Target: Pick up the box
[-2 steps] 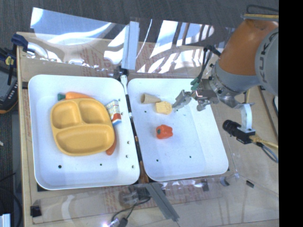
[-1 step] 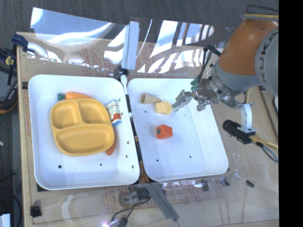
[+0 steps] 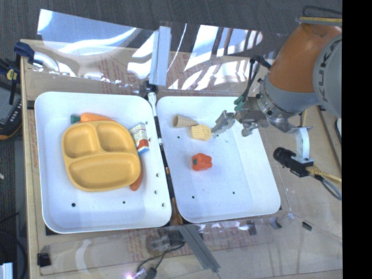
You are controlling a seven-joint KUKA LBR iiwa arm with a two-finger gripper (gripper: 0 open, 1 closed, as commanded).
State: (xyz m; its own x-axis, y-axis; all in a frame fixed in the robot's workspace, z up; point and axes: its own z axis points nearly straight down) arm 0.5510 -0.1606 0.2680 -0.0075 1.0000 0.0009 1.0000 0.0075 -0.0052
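Hand (image 3: 234, 124) sits low over the right bin's (image 3: 256, 196) far side, fingers spread wide, nothing between them. The box (image 3: 201, 133), small and yellow, lies just beside its left fingertip. Orange pepper (image 3: 201, 162) lies near the bin's middle.

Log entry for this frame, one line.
task: pick up box | end effector: open, over right bin, beside yellow box | grasp: none | also in right bin: cone, red pepper

yellow tray (image 3: 102, 156) hides most of the carrot (image 3: 93, 117) — and a red piece (image 3: 136, 183).
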